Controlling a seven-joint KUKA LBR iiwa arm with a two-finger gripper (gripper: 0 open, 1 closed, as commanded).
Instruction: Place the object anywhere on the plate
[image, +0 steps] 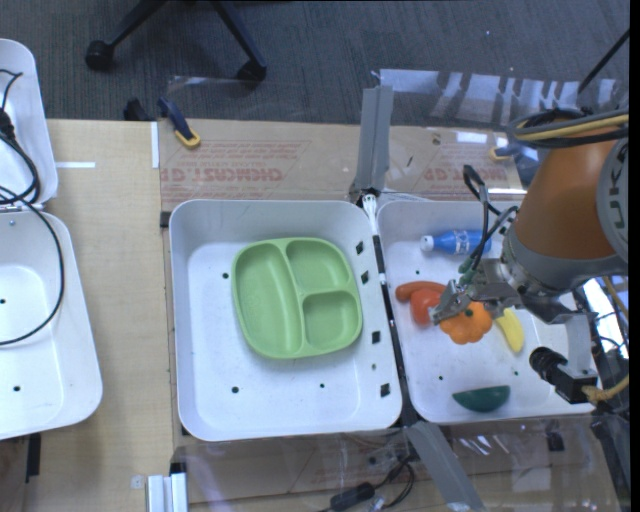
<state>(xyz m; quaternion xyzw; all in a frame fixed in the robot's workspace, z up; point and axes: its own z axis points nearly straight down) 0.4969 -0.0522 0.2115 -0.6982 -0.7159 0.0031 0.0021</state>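
Arm reaches in from the right over the right bin (430, 395), its gripper (455, 305) low above an orange pepper (468, 325); whether the pincer is released or clenched, I cannot tell. Red piece (418, 295), blue bottle (452, 241), yellow banana (511, 330) and dark green item (481, 398) lie around. Green divided plate (297, 296) sits in the left bin (200, 390).

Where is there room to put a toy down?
All three wells of the green divided plastic plate are bare, and so is the left white bin floor around it. The right white bin is crowded near the tool; its front-left corner is bare.
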